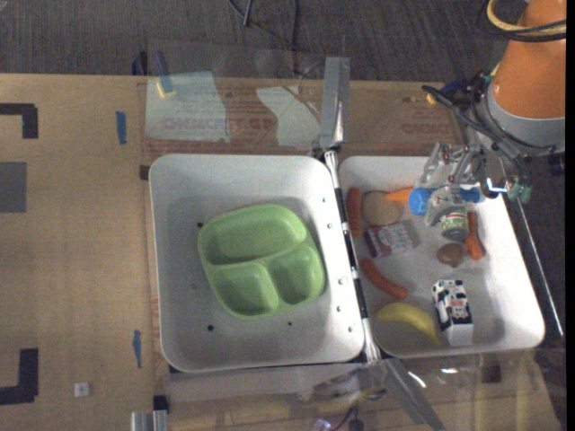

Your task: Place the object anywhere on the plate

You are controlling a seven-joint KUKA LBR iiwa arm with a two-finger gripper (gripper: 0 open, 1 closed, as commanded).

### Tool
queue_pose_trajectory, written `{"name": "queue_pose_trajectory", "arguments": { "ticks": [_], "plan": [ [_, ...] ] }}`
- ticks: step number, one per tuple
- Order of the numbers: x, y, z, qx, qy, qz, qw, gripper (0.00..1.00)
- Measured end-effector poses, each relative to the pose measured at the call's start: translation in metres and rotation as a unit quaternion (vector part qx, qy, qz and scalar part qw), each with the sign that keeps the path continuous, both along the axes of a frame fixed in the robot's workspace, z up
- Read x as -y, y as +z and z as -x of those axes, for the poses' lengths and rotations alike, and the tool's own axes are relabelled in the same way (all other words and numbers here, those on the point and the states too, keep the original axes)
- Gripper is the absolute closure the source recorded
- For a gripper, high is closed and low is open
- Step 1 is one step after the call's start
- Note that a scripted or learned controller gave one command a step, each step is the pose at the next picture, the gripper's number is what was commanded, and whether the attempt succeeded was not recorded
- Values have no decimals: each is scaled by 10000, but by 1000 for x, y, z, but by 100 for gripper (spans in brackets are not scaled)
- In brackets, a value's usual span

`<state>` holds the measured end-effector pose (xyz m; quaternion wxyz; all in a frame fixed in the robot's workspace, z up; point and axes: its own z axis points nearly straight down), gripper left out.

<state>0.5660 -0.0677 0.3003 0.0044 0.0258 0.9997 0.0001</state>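
A green three-compartment plate (pixel 260 259) lies in the left white bin (pixel 171 241). The right white bin (pixel 521 312) holds several toy foods. My gripper (pixel 454 187) hangs over the back part of the right bin, under the orange band of the arm. Just left of it sits a blue piece (pixel 420 200) with an orange tip, and a small can (pixel 455 224) with a green and red label stands directly below it. Nothing is visibly lifted off the bin floor.
Also in the right bin are a red sausage (pixel 354 206), a tan potato (pixel 381 209), a pink packet (pixel 393 238), a second sausage (pixel 384 277), a banana (pixel 409 320), a black-and-white carton (pixel 452 308), a brown lump (pixel 451 254) and a carrot (pixel 473 236). A metal divider (pixel 346 250) separates the bins.
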Motion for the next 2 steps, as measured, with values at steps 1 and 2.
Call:
{"name": "queue_pose_trajectory", "arguments": {
  "ticks": [1,2],
  "plan": [
    [-31,-7,-34,1,117,-2,9999,100],
    [5,-40,29,-22,230,1,9997,100]
  ]
}}
